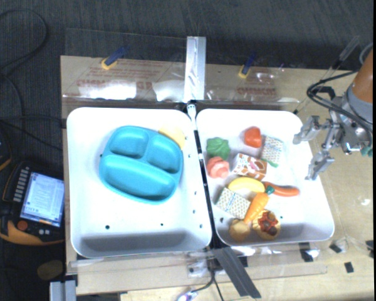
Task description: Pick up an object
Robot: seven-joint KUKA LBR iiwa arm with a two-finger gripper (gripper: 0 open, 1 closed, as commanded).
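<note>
A carrot (pixel 257 207) is seen at five o'clock in the right bin (pixel 313 227), among toy foods. At three o'clock, past the rim, the gripper (pixel 314 149) is held spread, empty; approach is judged underway, descent needed.

Two bins (pixel 75 168), one blue tray (pixel 142 162)

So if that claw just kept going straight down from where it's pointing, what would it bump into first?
Probably bare white floor near the right bin's right rim. The gripper is open, beside the toys; depth is unclear.
</note>
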